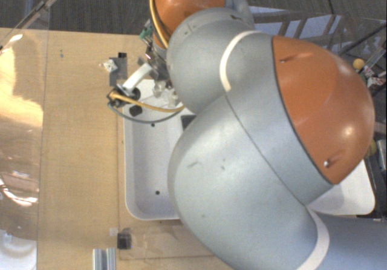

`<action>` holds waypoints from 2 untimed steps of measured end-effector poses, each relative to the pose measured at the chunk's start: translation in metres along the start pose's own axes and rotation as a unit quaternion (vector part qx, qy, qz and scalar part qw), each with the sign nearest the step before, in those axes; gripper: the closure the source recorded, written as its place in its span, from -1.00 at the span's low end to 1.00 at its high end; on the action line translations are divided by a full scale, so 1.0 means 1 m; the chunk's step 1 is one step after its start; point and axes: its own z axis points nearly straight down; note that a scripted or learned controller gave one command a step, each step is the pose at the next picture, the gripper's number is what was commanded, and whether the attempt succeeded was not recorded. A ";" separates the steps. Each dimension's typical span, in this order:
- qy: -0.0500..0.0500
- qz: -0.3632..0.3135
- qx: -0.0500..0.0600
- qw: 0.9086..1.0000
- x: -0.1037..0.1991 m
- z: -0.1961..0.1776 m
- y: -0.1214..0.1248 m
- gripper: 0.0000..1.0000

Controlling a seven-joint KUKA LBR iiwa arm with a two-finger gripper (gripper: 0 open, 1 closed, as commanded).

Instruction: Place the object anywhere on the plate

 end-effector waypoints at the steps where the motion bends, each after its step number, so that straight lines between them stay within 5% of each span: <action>1: 0.001 0.232 0.001 0.973 0.002 0.023 0.005 1.00; 2: 0.002 0.232 0.001 0.973 0.002 0.011 0.007 1.00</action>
